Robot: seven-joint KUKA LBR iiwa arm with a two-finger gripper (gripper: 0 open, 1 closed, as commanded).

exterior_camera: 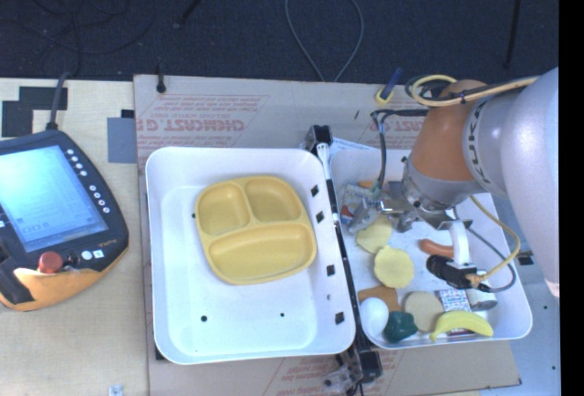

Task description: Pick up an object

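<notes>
Reaching Into the Right Bin

Hanging low over the far part of the right bin (520, 317), the arm (474, 148) comes in from the worktop's right edge, its orange band above the wrist. The hand (388, 207) sits among the clutter near the bin's left wall; whether it is apart, together or clamped on anything cannot be told.

Loose objects lie in that bin: a round yellow piece (394, 266) near its middle, a white egg (374, 310) and a dark green piece (399, 326) at its near-left corner, a banana (461, 324) along its near edge.

The left bin (173, 294) carries a yellow divided plate (255, 228). A tablet controller (50, 203) rests at the worktop's left edge.
</notes>
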